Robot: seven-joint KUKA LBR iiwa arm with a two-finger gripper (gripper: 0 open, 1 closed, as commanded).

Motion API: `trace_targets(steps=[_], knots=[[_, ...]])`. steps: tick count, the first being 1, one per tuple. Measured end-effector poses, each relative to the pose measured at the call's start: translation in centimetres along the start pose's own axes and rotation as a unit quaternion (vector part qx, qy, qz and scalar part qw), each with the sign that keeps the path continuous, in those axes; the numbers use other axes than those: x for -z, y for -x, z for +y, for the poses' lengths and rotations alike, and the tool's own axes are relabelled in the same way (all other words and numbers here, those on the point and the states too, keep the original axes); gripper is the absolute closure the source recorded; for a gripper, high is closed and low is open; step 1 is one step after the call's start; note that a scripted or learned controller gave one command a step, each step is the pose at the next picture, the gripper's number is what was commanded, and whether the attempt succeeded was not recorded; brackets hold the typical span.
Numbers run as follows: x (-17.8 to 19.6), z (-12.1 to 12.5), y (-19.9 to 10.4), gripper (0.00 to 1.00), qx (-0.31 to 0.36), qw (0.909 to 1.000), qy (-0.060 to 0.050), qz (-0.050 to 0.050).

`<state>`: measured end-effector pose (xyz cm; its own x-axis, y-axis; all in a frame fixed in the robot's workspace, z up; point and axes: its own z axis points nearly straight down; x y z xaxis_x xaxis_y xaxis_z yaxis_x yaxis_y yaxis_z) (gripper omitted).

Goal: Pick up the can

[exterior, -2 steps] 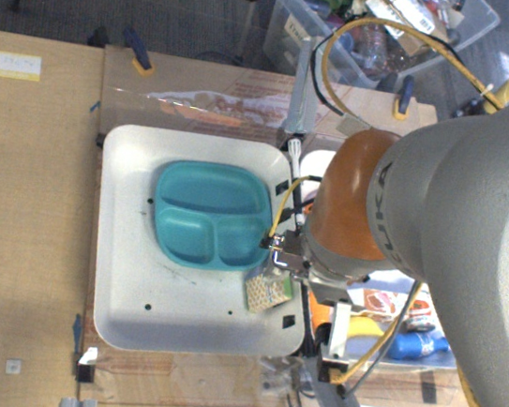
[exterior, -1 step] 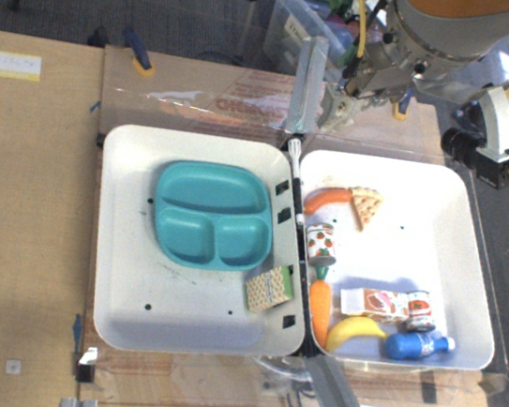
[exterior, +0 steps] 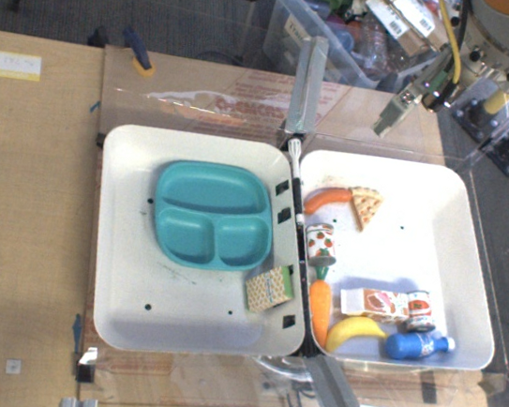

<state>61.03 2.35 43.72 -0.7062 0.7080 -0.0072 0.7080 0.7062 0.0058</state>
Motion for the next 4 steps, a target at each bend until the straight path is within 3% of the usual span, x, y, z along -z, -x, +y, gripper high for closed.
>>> trace_targets(steps=[1, 2, 4], knots=[[1.3, 0.4, -0.2, 1.00, 0.004, 1.0000, 0.003, -0.003], [-0.2, -4.5, 4.7, 1.00, 0.197, 0.9804, -0.001, 0.002], [2.4, -4.0, 4.6, 1.00, 0.200, 0.9797, 0.004, -0.008]])
